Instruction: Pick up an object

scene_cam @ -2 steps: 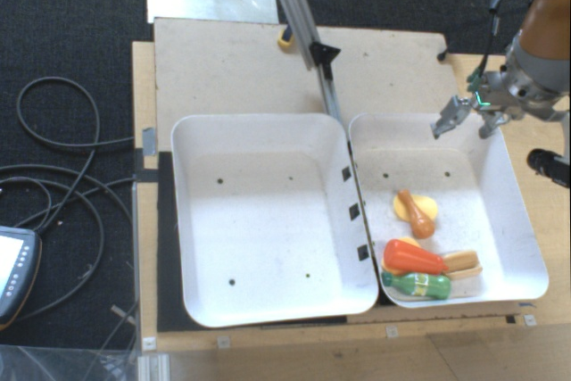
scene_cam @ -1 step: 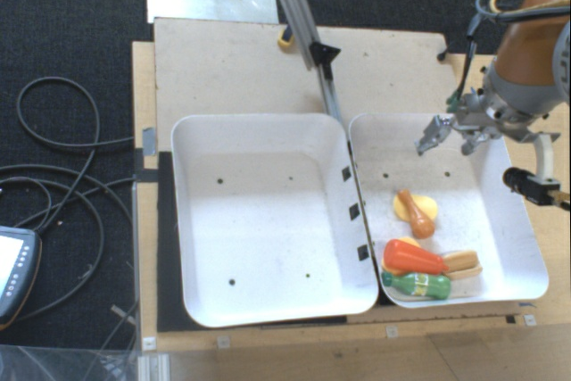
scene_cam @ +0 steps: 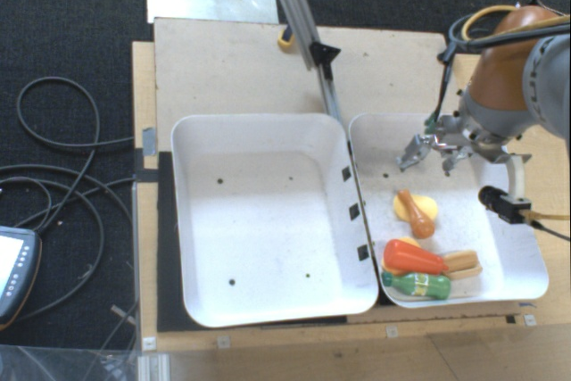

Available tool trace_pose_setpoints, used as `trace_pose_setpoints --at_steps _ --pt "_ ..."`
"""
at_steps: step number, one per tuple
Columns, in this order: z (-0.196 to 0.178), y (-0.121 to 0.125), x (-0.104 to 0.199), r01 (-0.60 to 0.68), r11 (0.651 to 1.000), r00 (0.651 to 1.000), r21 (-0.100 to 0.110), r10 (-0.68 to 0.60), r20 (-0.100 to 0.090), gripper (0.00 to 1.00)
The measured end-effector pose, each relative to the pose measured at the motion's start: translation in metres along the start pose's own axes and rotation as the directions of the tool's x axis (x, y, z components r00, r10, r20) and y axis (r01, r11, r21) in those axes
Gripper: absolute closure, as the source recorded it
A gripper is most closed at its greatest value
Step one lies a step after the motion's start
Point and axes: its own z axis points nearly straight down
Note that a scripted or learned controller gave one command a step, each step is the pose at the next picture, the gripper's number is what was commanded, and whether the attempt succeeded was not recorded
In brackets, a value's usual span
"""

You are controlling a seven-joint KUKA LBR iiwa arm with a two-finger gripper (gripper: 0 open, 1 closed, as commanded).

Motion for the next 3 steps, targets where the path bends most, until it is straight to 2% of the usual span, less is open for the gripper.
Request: trace_pose_setpoints --at_steps 1,2,3 --pt "0.063 0.000 0.003 -0.002 1.000 1.000 0.001 0.002 0.000 0.00" --pt "0.048 0.002 0.002 -0.004 1.000 1.000 -0.007 0.004 0.001 1.00" --pt "-0.001 0.005 -0.007 -0.003 1.000 1.000 -0.011 0.003 0.003 1.00"
